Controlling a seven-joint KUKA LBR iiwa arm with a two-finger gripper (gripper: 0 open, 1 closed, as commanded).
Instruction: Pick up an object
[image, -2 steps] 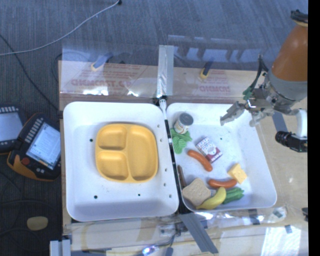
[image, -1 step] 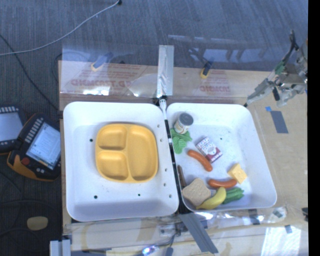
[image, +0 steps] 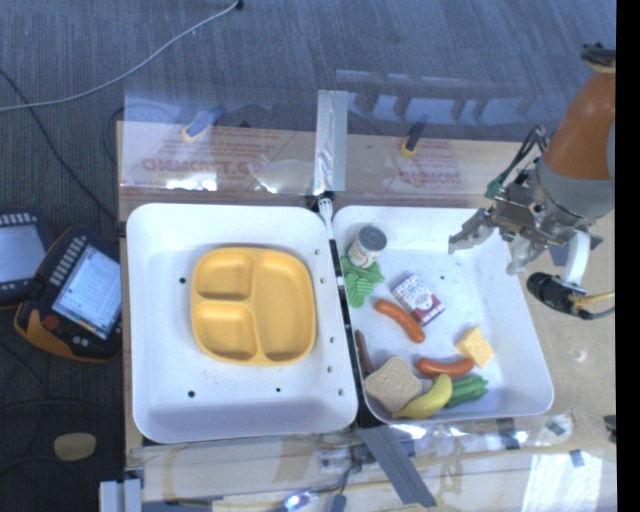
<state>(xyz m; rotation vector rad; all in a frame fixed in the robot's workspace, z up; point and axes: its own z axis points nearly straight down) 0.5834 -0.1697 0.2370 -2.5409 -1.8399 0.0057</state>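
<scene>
1. Left bin (image: 150, 300) well off to the gripper's left, carrying a yellow divided tray (image: 253, 304) flat in its middle.
2. Right bin (image: 520, 330) directly beneath the gripper, toy food gathered toward its lower and left parts.
3. Gripper (image: 495, 250) up over the bin's upper right area, fingers spread wide apart, nothing between them, tips pointing down-left over bare white floor.
4. Slice of bread (image: 392, 380) far down-left of the gripper, by the bin's lower left corner, banana (image: 428, 400) curled against its lower edge.
5. Green vegetable (image: 466, 390) just right of the banana, an orange sausage (image: 445, 366) lying across above it.
6. Second sausage (image: 399, 319) down-left of the gripper, mid-bin, tilted.
7. Red-and-white carton (image: 417, 298) touching that sausage's upper right, the nearest item to the fingers yet well apart.
8. Green leafy piece (image: 358, 280) against the bin's left wall.
9. Small round can (image: 367, 243) level with the gripper, far left.
10. Yellow cheese wedge (image: 476, 346) straight below the gripper.
</scene>
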